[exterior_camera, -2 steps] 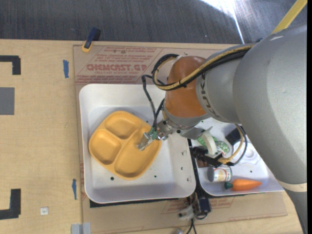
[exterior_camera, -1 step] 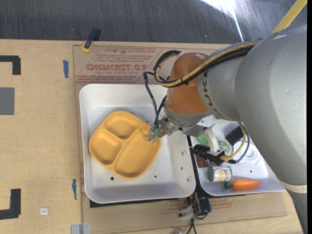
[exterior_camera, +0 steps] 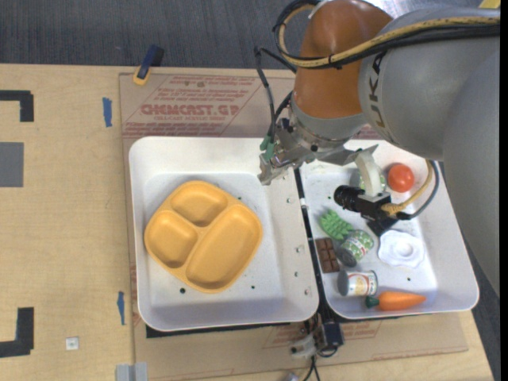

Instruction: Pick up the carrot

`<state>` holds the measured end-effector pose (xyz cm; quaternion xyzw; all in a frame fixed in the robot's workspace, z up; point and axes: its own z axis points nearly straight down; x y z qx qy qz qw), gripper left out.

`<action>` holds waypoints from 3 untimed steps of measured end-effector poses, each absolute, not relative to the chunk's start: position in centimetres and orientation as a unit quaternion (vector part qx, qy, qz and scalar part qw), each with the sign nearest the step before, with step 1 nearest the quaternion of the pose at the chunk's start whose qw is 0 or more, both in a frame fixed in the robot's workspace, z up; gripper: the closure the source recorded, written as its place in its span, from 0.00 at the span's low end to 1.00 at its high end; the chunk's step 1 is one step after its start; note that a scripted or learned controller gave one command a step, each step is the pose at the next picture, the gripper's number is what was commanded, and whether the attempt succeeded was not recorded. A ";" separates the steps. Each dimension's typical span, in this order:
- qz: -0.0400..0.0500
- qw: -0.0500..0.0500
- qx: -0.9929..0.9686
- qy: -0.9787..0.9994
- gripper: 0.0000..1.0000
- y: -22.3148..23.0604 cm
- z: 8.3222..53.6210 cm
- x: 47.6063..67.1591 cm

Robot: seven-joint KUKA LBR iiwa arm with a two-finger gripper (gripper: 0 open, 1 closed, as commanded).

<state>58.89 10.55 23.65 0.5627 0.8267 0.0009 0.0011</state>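
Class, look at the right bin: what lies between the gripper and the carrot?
In the camera view, a green toy, a brown block and a small can lie between the gripper and the carrot.

The carrot [exterior_camera: 399, 299] is orange with a green tip. A yellow-orange divided plate [exterior_camera: 203, 233] lies in the white left bin [exterior_camera: 151, 292]. In the white right bin [exterior_camera: 456, 280] are a red-orange tomato [exterior_camera: 401, 176], a green ridged vegetable [exterior_camera: 334, 225], a brown chocolate bar [exterior_camera: 327, 255] and a white lidded cup [exterior_camera: 399, 249]. The worktop [exterior_camera: 63, 213] is tan with black marks and blue tape.
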 end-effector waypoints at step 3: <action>0.008 0.005 0.707 0.707 1.00 20.1 11.1 55.0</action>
